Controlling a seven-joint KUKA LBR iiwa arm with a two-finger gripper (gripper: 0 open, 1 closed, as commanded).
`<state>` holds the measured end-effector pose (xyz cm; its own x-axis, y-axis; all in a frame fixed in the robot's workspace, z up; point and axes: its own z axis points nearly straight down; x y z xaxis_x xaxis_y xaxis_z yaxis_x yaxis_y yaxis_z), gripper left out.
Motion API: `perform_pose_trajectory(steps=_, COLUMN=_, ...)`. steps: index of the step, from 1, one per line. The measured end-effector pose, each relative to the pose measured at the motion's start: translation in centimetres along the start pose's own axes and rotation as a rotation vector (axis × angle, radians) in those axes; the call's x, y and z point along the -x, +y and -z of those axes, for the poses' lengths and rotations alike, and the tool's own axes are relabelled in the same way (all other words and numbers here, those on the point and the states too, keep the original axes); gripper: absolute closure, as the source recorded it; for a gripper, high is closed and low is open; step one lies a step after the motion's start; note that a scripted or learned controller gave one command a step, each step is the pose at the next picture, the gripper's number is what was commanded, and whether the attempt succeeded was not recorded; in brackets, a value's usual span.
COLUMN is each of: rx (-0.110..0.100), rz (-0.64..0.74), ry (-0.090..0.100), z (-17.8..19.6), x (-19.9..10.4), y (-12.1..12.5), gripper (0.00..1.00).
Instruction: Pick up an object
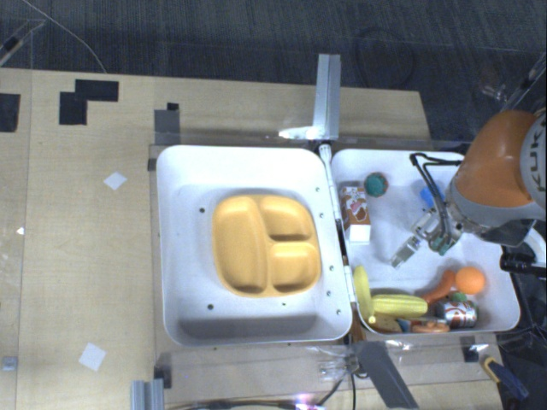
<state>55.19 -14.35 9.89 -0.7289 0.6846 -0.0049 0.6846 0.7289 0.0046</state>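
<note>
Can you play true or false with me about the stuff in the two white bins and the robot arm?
1. The yellow tray lies in the left bin. True.
2. The banana is in the left bin. False: it lies in the right bin, near its front edge.
3. The gripper holds the orange ball. False: the ball lies on the bin floor, apart from the gripper.
4. The green ball sits near the back of the right bin. True.
</note>
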Motion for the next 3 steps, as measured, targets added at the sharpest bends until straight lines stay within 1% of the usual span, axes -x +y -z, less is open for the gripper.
perform_pose_trajectory(steps=1, rx=0.001, rz=-0.134, ry=-0.002, z=-1.2, x=5.2, y=7.9, gripper=0.00)
perform_pose_trajectory(steps=2, rx=-0.011, rz=0.322, ry=0.017, z=-1.1, x=8.2, y=7.8, gripper=0.00)
perform_pose_trajectory(steps=3, rx=0.001, rz=0.191, ry=-0.008, z=3.1, x=11.2, y=2.4, gripper=0.00)
